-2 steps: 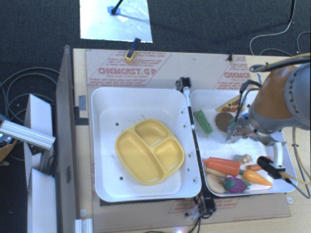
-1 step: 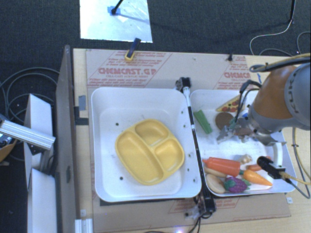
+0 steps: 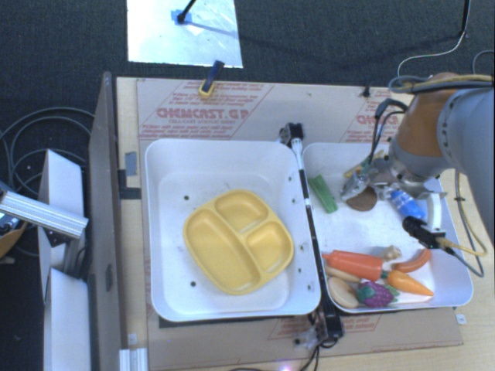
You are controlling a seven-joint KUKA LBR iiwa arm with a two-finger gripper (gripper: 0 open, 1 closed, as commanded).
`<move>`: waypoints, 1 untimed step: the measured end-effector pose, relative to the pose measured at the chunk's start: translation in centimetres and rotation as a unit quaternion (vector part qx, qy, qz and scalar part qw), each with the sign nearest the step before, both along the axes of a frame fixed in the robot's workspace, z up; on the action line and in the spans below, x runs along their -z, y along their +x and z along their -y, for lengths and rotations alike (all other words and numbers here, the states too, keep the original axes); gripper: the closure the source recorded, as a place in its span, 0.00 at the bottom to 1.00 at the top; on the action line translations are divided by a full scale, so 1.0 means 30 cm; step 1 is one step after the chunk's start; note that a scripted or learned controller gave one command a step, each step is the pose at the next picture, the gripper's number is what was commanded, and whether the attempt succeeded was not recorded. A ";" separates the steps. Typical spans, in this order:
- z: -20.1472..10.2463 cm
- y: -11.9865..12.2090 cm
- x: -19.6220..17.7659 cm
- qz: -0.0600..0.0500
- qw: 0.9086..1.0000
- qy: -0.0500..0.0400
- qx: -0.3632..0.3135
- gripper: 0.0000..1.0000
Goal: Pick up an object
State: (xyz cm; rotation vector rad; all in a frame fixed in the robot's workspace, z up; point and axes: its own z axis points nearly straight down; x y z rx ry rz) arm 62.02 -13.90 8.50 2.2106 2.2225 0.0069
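Observation:
My gripper [image 3: 358,182] is low in the right bin [image 3: 452,288], near its back left part. It hangs right above a brown round object [image 3: 362,201], touching or nearly touching its top edge. A green block [image 3: 323,193] lies just to the left of it. A blue object [image 3: 404,205] lies just to the right, partly under the wrist. Along the bin's front lie an orange carrot [image 3: 355,263], a smaller carrot [image 3: 410,284], a red sausage [image 3: 415,259], purple grapes [image 3: 376,293] and a tan piece [image 3: 341,291].
The left bin [image 3: 166,207] holds a yellow divided plate [image 3: 238,240]. A black divider bar [image 3: 306,207] runs between the two bins. Cables [image 3: 456,242] hang off the arm over the right bin's right side.

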 end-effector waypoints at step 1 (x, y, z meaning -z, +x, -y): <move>0.007 0.160 -0.001 -0.009 1.000 0.002 0.001 0.00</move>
